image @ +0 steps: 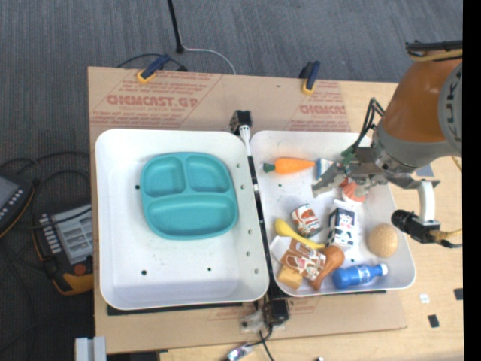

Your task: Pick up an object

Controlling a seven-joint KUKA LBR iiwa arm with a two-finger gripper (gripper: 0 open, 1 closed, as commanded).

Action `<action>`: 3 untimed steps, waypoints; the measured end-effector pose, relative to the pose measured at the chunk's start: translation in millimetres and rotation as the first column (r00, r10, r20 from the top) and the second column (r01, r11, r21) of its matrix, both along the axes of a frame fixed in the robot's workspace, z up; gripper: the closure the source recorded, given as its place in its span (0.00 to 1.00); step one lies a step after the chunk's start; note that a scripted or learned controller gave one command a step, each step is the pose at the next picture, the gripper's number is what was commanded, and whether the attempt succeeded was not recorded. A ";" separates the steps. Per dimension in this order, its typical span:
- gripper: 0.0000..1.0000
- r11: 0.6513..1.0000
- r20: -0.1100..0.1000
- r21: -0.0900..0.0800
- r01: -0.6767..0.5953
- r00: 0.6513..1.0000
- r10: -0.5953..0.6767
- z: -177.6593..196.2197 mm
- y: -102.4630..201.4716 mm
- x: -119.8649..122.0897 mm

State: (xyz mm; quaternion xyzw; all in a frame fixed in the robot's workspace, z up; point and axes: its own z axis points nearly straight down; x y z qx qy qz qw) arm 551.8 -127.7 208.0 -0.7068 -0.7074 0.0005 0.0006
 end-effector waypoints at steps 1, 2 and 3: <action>0.00 0.999 -0.002 0.000 -0.051 0.999 0.051 -80.8 27.2 -41.5; 0.00 0.994 0.001 0.000 -0.106 0.994 0.106 -99.7 22.0 -28.8; 0.00 0.953 0.005 -0.003 -0.303 0.953 0.303 -119.3 6.2 32.7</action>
